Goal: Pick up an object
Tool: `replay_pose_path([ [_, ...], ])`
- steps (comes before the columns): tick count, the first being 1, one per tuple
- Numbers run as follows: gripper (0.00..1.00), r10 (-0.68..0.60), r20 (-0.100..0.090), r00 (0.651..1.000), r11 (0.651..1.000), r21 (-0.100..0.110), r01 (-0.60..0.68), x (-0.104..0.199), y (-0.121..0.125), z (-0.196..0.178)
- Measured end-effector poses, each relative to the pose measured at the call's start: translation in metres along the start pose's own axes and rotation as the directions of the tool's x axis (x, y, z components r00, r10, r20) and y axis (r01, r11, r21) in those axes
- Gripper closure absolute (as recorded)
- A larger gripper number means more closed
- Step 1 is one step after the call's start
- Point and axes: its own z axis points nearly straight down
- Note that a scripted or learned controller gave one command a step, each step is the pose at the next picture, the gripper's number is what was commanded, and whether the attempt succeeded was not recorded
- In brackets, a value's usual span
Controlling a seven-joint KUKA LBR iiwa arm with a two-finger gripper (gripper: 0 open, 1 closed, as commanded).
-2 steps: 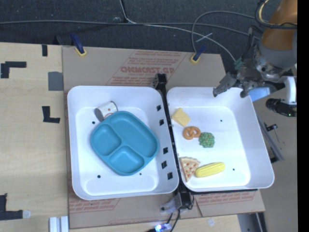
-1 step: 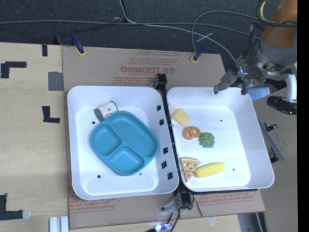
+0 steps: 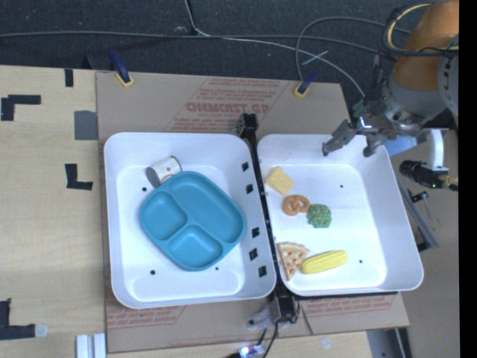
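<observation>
My gripper [image 3: 349, 147] hangs over the far edge of the right bin [image 3: 387, 222], open, with nothing between its fingers. Below it in that bin lie a yellow cheese block [image 3: 279, 180], a pretzel [image 3: 295, 204], a green broccoli piece [image 3: 320, 215], a corn cob [image 3: 323, 261] and a pizza slice [image 3: 291, 258]. All of them sit left of and nearer than the gripper, well apart from it.
The left bin [image 3: 119, 222] holds a blue divided plate [image 3: 192, 219] and a small tin can [image 3: 163, 171] lying on its side at the plate's far-left corner. Cables run across the dark backdrop behind the bins. A black clip strip [image 3: 255, 200] joins the two bins.
</observation>
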Motion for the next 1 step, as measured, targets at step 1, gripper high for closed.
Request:
replay_pose_path([
  [1,0.00,0.000,-0.001,1.000,1.000,0.003,0.000,-0.0093,-0.0009,0.0578],
])
